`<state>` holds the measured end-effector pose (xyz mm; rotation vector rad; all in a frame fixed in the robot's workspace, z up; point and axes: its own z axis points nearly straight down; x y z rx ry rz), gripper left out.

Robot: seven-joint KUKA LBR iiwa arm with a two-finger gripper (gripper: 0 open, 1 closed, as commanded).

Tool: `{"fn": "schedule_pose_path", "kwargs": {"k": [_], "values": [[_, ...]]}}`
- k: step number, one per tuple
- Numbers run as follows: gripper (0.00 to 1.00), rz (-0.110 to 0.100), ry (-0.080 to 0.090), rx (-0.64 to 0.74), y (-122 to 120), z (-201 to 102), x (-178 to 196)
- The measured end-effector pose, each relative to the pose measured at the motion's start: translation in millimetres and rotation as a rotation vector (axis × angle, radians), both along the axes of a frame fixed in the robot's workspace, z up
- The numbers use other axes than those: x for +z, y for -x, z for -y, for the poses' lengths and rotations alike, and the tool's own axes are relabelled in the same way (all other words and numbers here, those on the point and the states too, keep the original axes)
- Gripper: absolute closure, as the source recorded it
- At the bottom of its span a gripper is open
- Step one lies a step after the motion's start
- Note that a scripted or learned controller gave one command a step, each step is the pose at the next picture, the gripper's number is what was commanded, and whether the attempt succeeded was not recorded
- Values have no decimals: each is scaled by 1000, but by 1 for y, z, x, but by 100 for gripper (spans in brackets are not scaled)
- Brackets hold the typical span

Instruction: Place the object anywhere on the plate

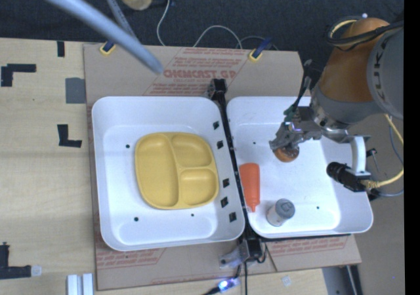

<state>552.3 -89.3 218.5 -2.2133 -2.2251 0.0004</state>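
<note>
A yellow plate point(176, 170) with three compartments lies in the middle of the left bin point(111, 123). In the right bin point(328, 221) my gripper point(289, 141) is low over a small brown round object point(285, 153). That object peeks out just beneath the gripper's tip, and whether the two touch is hidden. An orange carrot-shaped piece point(250, 185) lies along the right bin's left wall. A small grey round object point(282, 211) sits near that bin's front.
The divider point(224, 149) between the bins runs between my gripper and the plate. The arm's orange-banded wrist point(354, 64) looms over the right bin's far right corner. A black cable fitting point(344, 176) hangs over its right side.
</note>
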Motion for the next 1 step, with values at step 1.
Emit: {"fn": "schedule_pose_path", "kwargs": {"k": [1], "values": [[100, 1, 0, 1, 3, -51, 7]]}}
